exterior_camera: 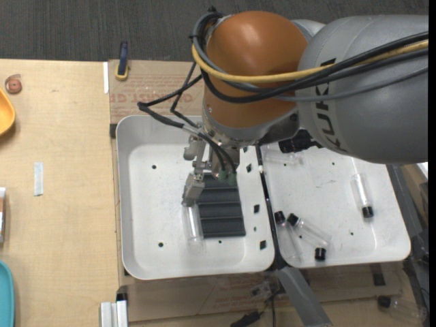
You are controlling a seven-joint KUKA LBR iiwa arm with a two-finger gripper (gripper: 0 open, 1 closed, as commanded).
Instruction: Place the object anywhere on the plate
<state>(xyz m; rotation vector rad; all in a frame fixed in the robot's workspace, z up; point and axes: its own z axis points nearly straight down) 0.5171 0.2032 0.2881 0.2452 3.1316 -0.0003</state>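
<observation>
With the gripper (197, 186) low in the left white bin (136, 203), its fingers' state impossible to tell, the clear plastic tube (193, 225) beside the dark ribbed plate (221, 213) risked rolling away if nudged.

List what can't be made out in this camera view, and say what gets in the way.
- The claw: fingers blur against the dark ribbed block below; grip unreadable.
- Back of the left bin: covered by the arm's orange band.
- Clear tube beside the block: transparent, its contents unclear.
- Orange object and teal object: cut off by the left edge.
</observation>
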